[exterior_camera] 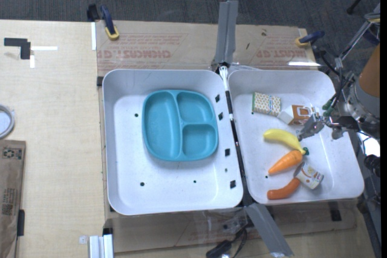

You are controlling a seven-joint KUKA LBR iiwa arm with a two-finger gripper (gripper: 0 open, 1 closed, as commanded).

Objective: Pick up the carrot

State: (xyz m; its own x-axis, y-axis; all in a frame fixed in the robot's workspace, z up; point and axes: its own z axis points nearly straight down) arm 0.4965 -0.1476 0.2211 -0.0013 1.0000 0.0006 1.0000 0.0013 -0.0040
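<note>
The carrot, orange with a green top, lies slantwise in the right bin, just below a yellow banana. My gripper hangs over the right side of that bin, a short way up and to the right of the carrot's green end. It is apart from the carrot. Nothing is seen held in it.
Also in the right bin are a red-orange sausage-shaped item, a small carton beside the carrot, an orange packet and a pale box. The left bin holds a blue divided plate.
</note>
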